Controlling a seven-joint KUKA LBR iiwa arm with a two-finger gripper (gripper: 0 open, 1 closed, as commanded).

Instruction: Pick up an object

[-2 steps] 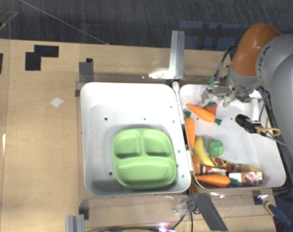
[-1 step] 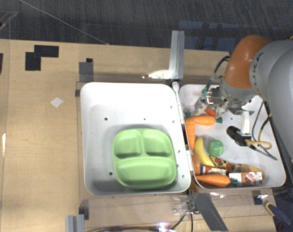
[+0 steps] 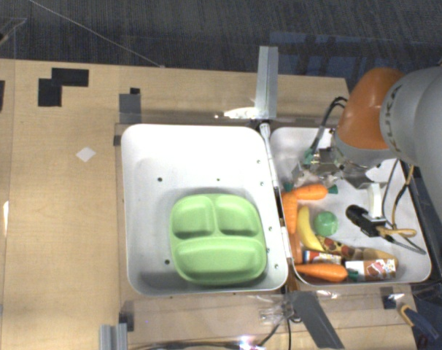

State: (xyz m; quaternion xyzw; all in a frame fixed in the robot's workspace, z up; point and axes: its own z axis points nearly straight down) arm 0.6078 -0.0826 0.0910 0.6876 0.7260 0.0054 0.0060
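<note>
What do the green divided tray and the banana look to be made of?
Green tray: likely molded plastic, with one uniform pale green colour, rounded compartments and a soft matte sheen. Banana: probably a plastic toy, judging by its flat, even yellow with no spots, though real fruit cannot be ruled out.

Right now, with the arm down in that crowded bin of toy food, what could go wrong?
The gripper sits low at the far end of the right bin, just above a carrot. The carrot, banana and green ball lie packed close, so it may nudge neighbours or close on nothing. A round carrot could also roll and slip free. The bin's wall is close behind, so it might bump it.
</note>
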